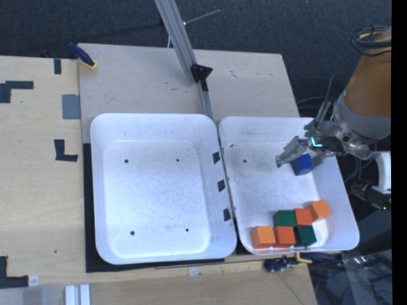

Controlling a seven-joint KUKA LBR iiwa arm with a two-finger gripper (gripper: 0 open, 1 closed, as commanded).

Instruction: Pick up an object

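1. The gripper (299, 157) sits at right of centre in the frame, over the right-hand bin (254, 189), clenched around a blue block (303, 164) that shows between its fingers.
2. The blue block appears raised off the bin floor, near the bin's upper right side, so the pick looks well under way.
3. The other blocks, orange (262, 236) and green (285, 218), are bunched in the bin's lower right corner, well apart from the gripper.
4. The left-hand bin (152, 189) lies beside it on the tabletop (140, 75), probably as a drop spot.
5. The grip looks off-centre, so the block might slip.
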